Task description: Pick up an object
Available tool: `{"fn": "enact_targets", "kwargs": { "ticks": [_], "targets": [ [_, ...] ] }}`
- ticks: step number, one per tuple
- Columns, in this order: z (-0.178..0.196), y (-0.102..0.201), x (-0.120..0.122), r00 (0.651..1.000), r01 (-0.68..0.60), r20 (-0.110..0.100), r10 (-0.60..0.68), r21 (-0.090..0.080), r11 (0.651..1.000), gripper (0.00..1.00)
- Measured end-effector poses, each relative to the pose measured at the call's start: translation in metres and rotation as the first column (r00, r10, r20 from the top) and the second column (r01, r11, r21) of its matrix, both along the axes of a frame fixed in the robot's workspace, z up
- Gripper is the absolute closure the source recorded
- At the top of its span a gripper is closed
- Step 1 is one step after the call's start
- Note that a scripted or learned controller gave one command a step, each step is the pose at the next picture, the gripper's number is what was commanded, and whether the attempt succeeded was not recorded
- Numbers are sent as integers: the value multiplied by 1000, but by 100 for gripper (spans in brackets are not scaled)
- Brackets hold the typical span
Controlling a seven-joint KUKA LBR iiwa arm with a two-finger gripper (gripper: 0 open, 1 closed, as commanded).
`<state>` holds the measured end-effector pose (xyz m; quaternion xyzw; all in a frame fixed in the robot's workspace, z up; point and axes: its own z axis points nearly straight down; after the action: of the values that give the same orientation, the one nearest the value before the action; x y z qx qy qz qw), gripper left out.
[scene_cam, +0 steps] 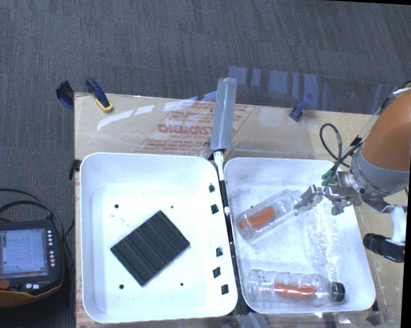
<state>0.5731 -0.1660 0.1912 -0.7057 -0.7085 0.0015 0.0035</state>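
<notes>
Over the right bin (366, 273) the grey arm (389, 141) holds its pincer (311, 197) low, the tip touching, or very nearly touching, the upper end of a clear plastic bottle with an orange label (265, 215) that lies tilted on the bin floor. Whether the pincer is clenched or released I cannot tell, since the tip is small and blurred. A second clear bottle (294, 287) lies along the near wall, and a dark ribbed pad (150, 247) rests in the left bin (95, 187).
</notes>
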Motion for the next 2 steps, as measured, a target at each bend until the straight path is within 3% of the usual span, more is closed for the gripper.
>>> {"fn": "enact_targets", "kwargs": {
  "ticks": [1, 2],
  "targets": [
    [-76, -15, -14, 999, 5, 35, -5, -11, 1000, 0],
    [-61, -18, -10, 999, 9, 47, -8, -17, 1000, 100]
  ]
}}
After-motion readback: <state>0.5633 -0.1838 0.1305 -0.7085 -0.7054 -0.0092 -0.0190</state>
